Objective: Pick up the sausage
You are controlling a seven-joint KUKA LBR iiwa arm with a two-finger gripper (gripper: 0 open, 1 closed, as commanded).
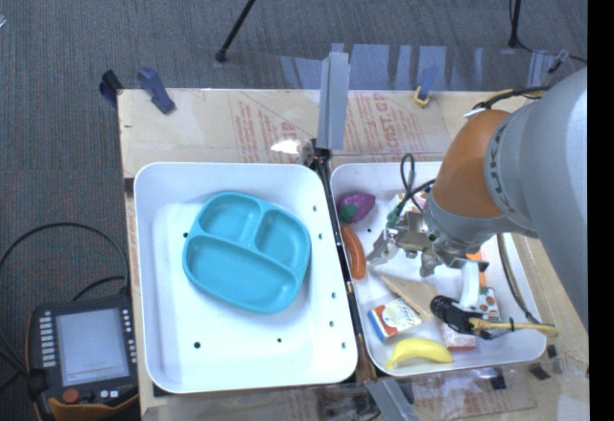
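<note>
The sausage (354,251) is an orange-red link lying lengthwise against the left wall of the right bin (526,342). My gripper (384,249) hangs low in that bin just to the right of the sausage, close to it, with the grey arm and its orange band behind. I see nothing held in the gripper.
A purple eggplant-like toy (356,207) lies just beyond the sausage. A beige wedge (407,290), a small red and white carton (393,319) and a banana (419,352) lie nearer the front. The left bin (158,314) holds a blue divided plate (247,251).
</note>
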